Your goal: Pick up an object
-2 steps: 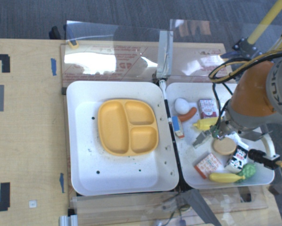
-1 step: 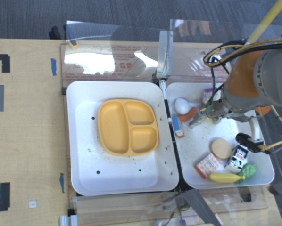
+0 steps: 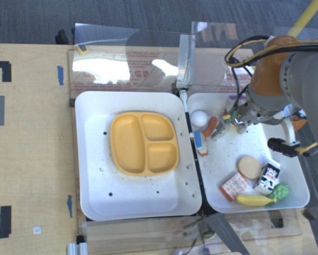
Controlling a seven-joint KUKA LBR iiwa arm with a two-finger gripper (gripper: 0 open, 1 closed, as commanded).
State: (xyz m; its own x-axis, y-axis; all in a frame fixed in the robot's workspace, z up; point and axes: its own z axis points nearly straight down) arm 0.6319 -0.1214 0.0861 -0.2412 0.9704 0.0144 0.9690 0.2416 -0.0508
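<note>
White bins sit side by side; the left bin (image 3: 90, 158) holds a yellow tray (image 3: 144, 142), the right bin (image 3: 302, 190) the small items. Over its back hangs the arm (image 3: 278, 73); whether the gripper (image 3: 225, 125) is open or closed I cannot tell. Just beside it lies a white ball (image 3: 199, 118), probably light, smooth and prone to roll; grip across its middle.

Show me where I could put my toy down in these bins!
Left bin: bare white floor in front of the yellow plate. Right bin: open middle between the egg and the round cookie. Crowded near the banana and under the gripper.
</note>
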